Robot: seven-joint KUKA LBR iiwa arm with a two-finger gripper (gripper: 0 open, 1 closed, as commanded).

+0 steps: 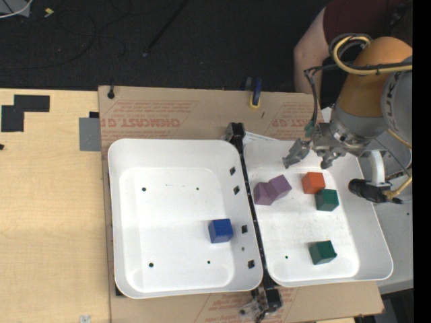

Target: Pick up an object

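Over the right bin, far end: the gripper (313,155) hangs above the bin's upper part, fingers spread apart, nothing between them.
Gripper fingers: one dark finger (295,156) points down-left, the other sits to its right near the orange block; the gap between them shows bare white bin floor.
Arm: grey wrist with orange band (369,79) enters from the right, above the bin's far right corner.
Orange block (313,182): just below the gripper, on the bin floor, apart from the fingertips.
Green block, upper (327,200): just beside the orange block, at its lower right; whether they touch cannot be told.
Purple block (271,190): left of the orange block, near the divider between the bins.
Green block, lower (322,252): well apart from the others, toward the near edge of the right bin (367,264).
Blue block (220,231): alone in the left bin (135,180), toward its right side.
Bench surround: brown cardboard sheet (175,116) under both bins.
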